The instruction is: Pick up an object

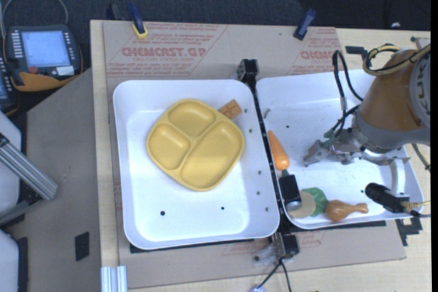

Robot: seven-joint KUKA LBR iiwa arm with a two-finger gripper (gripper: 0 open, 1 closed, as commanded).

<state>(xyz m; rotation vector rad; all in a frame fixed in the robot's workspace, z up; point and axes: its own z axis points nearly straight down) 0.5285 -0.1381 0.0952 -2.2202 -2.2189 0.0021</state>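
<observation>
While one yellow plate [196, 144] fills the left bin [130, 167], the right bin [308, 99] holds one carrot [277, 150], one drumstick [344, 209], and the gripper [321, 152], whose state I cannot tell.

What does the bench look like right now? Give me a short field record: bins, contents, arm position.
left bin: yellow divided plate, with a small wooden block at its upper right edge
right bin: orange carrot, green item, tan drumstick, black object, all along the left and lower sides
arm: over the right bin, reaching in from the right
gripper: low over bare bin floor, right of the carrot
</observation>
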